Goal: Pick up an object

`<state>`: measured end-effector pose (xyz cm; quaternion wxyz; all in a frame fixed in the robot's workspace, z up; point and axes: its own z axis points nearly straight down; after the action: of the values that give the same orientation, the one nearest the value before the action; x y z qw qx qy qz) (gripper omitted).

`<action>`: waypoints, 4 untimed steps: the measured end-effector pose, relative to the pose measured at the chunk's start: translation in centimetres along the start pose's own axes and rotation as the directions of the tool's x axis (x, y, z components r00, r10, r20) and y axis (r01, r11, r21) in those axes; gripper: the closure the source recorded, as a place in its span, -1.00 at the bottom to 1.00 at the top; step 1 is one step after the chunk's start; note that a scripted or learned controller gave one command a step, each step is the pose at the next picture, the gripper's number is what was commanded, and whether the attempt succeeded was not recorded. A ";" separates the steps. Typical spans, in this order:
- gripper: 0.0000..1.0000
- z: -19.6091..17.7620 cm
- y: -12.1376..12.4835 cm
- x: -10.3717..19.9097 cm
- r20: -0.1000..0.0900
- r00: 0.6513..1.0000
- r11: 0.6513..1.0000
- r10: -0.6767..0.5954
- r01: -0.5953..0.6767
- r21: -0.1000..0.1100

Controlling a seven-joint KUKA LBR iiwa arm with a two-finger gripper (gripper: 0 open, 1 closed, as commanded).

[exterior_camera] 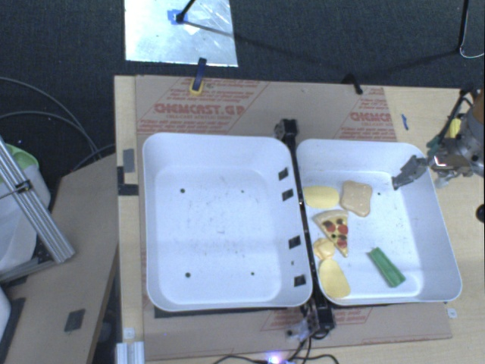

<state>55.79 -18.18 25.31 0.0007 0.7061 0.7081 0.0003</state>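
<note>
The right bin (424,226) holds several toy foods: a yellow oval piece (321,196), a tan bread slice (356,198), a pizza slice (334,229), a yellow piece (333,277) near the front, and a green stick (386,267). My gripper (409,171) hangs at the right bin's far right edge, above and to the right of the bread slice. Nothing shows between its fingers. The wrist reaches in from the right edge of the view.
The left bin (220,222) lies beside the right one, with a black divider with clips (297,211) between them. Both rest on a cardboard sheet (250,105). A metal plate (180,21) lies beyond the bench. An aluminium frame (30,211) stands at left.
</note>
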 end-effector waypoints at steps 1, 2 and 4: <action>-1.00 14.4 1.6 4.6 -0.006 1.000 1.000 -0.005 0.005 0.011; -1.00 16.6 -0.3 9.6 0.000 1.000 1.000 -0.002 0.002 -0.006; 1.00 6.4 -7.3 9.9 -0.001 1.000 1.000 0.003 -0.003 -0.002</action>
<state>48.51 -8.26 18.90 0.0010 0.7073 0.7070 0.0014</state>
